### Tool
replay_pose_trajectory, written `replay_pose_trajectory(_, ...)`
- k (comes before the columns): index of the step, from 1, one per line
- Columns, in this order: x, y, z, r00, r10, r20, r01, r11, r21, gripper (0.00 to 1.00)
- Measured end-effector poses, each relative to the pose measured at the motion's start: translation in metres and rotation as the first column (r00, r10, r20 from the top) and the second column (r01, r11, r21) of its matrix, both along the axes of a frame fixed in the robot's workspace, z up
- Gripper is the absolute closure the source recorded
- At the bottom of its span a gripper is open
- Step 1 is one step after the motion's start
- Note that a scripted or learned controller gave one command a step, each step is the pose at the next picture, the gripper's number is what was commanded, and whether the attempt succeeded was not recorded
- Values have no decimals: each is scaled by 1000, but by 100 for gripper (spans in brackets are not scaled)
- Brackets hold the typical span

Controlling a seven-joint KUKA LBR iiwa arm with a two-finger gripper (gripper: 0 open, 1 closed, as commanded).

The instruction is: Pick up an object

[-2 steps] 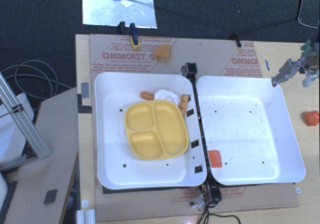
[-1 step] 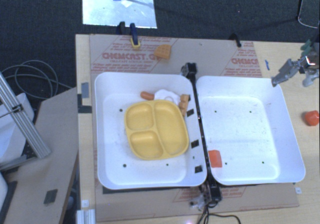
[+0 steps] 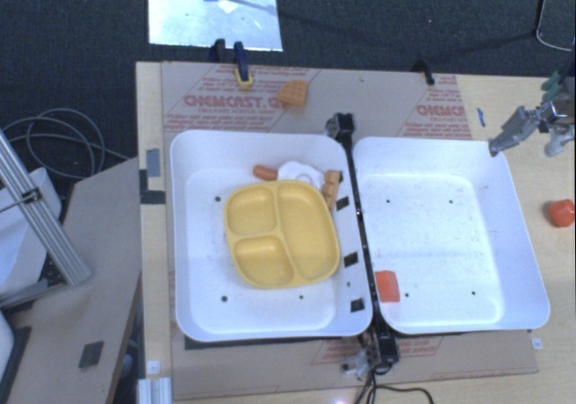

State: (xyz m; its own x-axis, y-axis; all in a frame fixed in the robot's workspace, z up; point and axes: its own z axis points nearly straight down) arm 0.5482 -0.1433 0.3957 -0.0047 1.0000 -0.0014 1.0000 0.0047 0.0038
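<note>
A yellow divided plate [image 3: 281, 234] lies in the left bin [image 3: 193, 213]. Behind the plate are a small orange sausage-shaped piece [image 3: 265, 173], a white object [image 3: 300, 174] and a tan block [image 3: 331, 184] near the divider. An orange-red block [image 3: 386, 285] rests in the front left corner of the right bin [image 3: 504, 240]. My gripper [image 3: 500, 142] hangs over the far right corner of the right bin, well away from every object, with nothing seen in it.
A tan waffle-like piece [image 3: 292, 93] lies on the bench behind the bins. An orange object [image 3: 560, 212] sits on the bench right of the right bin. A blue-and-yellow clamp [image 3: 241, 65] stands at the back edge, and black clips [image 3: 342, 126] line the divider.
</note>
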Motion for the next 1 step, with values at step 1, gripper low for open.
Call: replay_pose_trajectory(1,0,0,0,1000,0,0,0,1000,0,0)
